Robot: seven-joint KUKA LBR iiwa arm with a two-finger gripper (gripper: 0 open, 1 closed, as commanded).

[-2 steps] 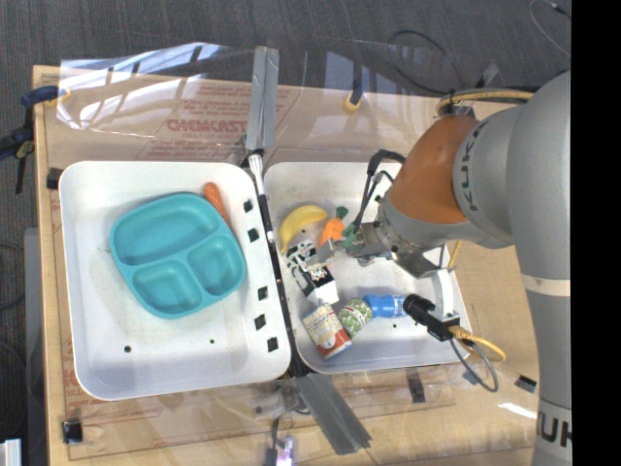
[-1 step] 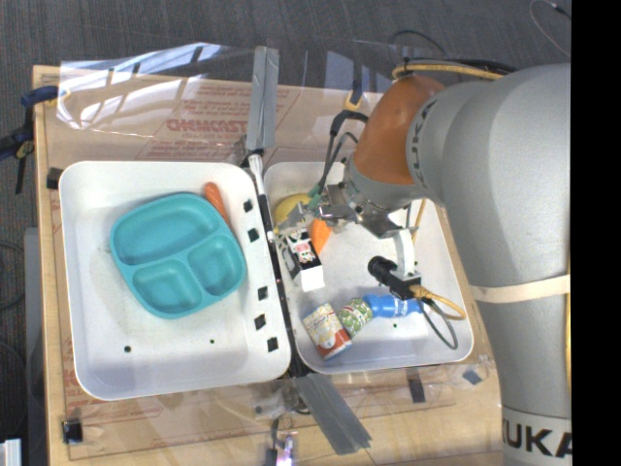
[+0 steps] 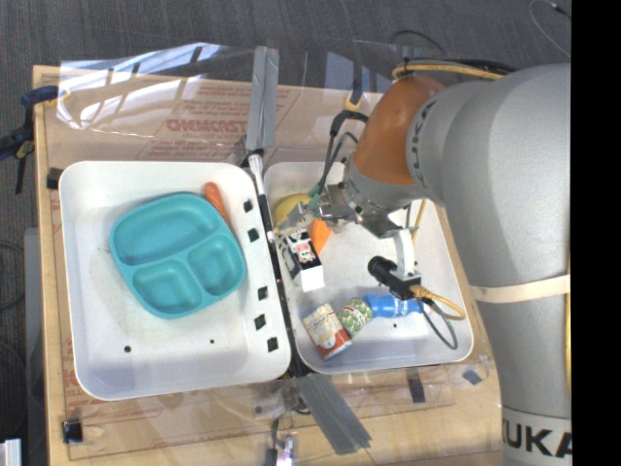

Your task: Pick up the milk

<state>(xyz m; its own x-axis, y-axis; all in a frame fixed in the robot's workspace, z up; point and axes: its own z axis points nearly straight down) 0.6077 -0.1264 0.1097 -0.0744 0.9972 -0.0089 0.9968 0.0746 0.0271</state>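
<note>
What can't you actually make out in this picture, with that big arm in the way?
- Gripper: the wrist above hides its fingers, so open or shut is unclear.
- Yellow item in the right bin: partly behind the gripper, identity unclear.
- Milk carton: label too small to read.
- Orange item in the left bin: partly hidden by the teal tray.

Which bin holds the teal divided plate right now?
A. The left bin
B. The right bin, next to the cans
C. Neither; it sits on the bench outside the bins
A. The teal divided plate lies flat in the left bin, with an orange item at its upper edge; the right bin holds the smaller packages and the arm's end effector.
</note>
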